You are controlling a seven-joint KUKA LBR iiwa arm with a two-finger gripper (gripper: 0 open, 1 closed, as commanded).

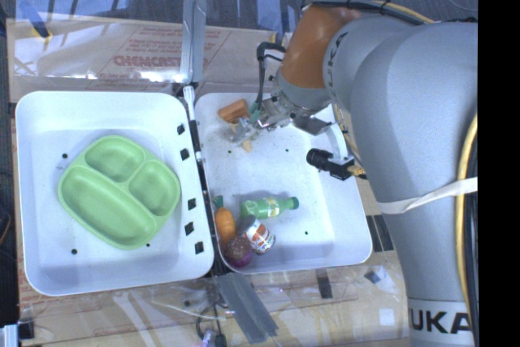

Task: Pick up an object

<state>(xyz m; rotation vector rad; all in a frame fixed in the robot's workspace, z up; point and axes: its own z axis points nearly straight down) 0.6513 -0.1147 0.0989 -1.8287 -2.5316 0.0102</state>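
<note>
your two-finger gripper (248,126) is low at the far left corner of the right white bin (341,244), just beside the small orange block (234,110), probably the target. i cannot tell if it grips. the green bottle (268,208) lies near the front edge.

So the gripper (248,128) is down in the right bin's (345,244) far corner, right next to an orange block (233,110). A green bottle (270,208), small can (259,237) and an orange thing (225,222) are bunched up at the near edge. The left bin (41,175) has a green divided plate (119,190).
</note>
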